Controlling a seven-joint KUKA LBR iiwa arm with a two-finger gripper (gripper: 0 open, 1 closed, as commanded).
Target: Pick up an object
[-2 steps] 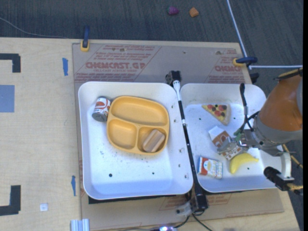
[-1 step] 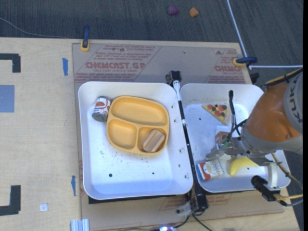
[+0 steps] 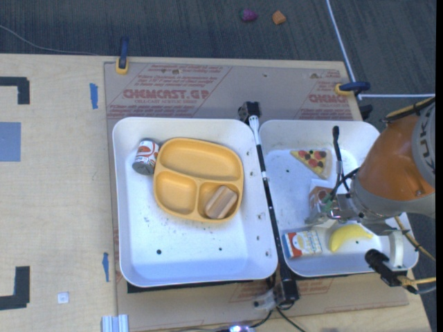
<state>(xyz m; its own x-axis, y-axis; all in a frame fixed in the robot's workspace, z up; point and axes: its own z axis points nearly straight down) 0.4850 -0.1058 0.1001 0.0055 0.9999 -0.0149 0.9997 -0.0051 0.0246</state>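
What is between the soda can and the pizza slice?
The yellow divided tray in the left bin, holding a bread piece, lies between the can and the pizza slice, seen from the overhead camera.

A light wooden tabletop carried a brown cardboard sheet printed in red, held by a yellow clamp and another clamp. Blue tape strips marked the wood. On the dark carpet beyond lay a purple scrap and an orange scrap.
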